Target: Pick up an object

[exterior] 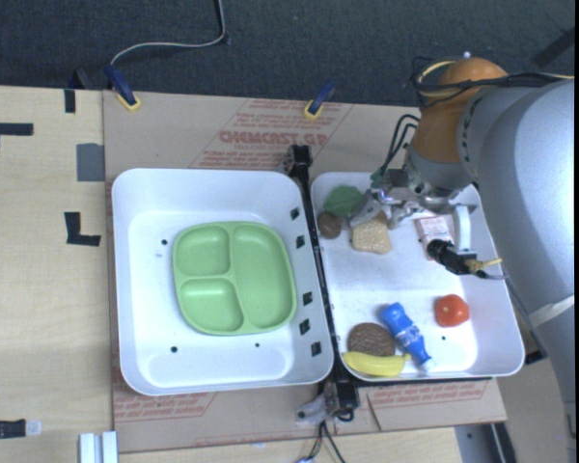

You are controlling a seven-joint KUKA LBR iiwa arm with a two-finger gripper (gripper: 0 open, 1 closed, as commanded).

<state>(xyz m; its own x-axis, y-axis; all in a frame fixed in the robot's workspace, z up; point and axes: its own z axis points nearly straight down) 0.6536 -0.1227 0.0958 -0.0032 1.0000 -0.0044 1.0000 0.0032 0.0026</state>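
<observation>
We cannot tell our gripper's [384,204] state above the tan block [372,237]; the brown ball [329,225] at nine o'clock risks a knock.

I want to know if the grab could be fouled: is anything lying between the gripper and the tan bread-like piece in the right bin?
Nothing visible does. The gripper hangs right above the tan piece at the back of the right bin. A green item and a brown ball lie close on the piece's left, beside it rather than between.
</observation>
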